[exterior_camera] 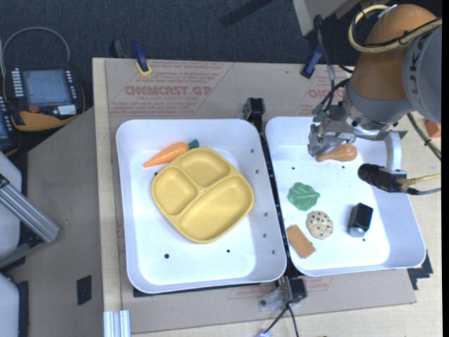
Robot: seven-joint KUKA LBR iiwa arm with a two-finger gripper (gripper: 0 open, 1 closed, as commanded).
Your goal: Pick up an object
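Nearest the camera, in the right bin (403, 248), lie an orange cracker (300, 241), a cookie (320, 224) and a small black block (360, 218), with a green leaf (303, 195) behind them. Farther back, the gripper (325, 143) sits low against a tan, drumstick-like piece (337, 152), the likely target; whether its fingers are open or closed cannot be told. To grasp well, centre over the piece, straddle its narrow width, close fully, and lift straight up.

Robotics lab, teach pendant (43, 93) by the bench, clamped cardboard sheet (210, 90), cables
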